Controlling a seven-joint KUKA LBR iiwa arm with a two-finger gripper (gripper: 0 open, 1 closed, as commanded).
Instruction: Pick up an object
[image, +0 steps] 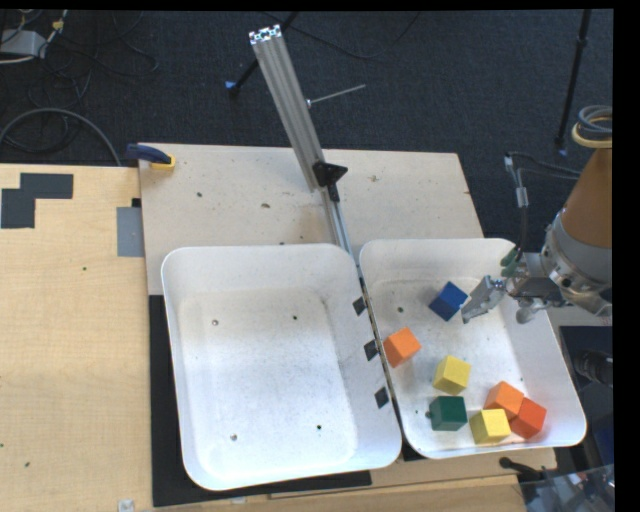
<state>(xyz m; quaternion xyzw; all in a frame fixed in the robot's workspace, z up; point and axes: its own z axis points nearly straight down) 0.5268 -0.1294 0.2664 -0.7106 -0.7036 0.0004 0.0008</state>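
At the front of the right bin, closest to you, a cluster of blocks sits near the rim: a yellow cube touching a red-orange block, with an orange block just behind them and a dark green cube just to their left.

Now look at the pincer. It hangs over the right side of that same bin, reaching in from your right, with the arm's orange band above it. You can see its two grey fingers spread apart with nothing between them. The blue cube lies just to the left of the nearer finger, close by; whether they touch is hard to tell.

Farther out, a second yellow cube rests mid-bin, and another orange cube sits near the bin's left wall. Beyond that wall lies the left bin, its floor speckled. Behind both bins, a slanted metal rail rises from the bench.
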